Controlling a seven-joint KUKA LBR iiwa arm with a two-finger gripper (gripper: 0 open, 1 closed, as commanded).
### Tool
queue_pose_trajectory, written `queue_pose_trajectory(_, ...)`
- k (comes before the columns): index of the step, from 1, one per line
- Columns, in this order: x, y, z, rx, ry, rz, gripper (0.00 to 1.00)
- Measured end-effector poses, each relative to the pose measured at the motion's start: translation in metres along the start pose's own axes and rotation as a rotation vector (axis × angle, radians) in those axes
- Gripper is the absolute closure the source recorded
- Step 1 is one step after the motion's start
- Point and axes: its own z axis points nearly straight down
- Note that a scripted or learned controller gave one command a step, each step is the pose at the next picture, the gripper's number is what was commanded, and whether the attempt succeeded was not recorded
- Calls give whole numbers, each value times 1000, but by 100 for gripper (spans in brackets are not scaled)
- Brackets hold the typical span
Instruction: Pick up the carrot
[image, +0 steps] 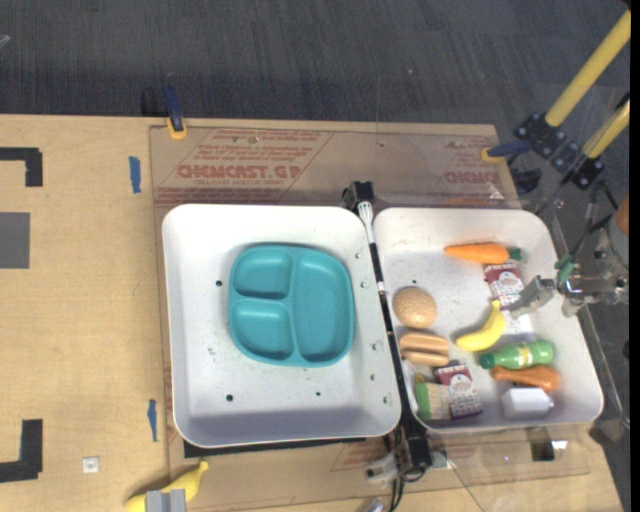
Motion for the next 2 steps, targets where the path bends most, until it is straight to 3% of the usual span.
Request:
queue_pose_trajectory(1,18,160,-31,-7,-2,-22,0)
queue_pose_trajectory(2,11,154,110,11,2,-119,0)
